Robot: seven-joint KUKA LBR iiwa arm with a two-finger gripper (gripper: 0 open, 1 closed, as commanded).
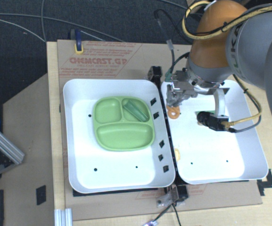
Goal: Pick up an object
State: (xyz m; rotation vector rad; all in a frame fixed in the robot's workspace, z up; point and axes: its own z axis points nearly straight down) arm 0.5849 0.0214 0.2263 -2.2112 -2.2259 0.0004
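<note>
A small orange ring-shaped object (174, 112) lies at the left edge of the right bin (220, 159), close to the divider between the bins. My gripper (173, 99) hangs directly above it, its tip almost on the ring; I cannot tell whether they touch. A green divided plate (121, 133) rests in the left bin (79, 140). A darker green object (136, 110) lies in the plate's upper right compartment.
The grey arm with its orange band (216, 27) covers the upper part of the right bin. A black connector with a yellow cable (213, 121) hangs over the bin's middle. A tiny yellow bit (177, 153) sits by the divider. Cardboard (98, 58) lies under the bins.
</note>
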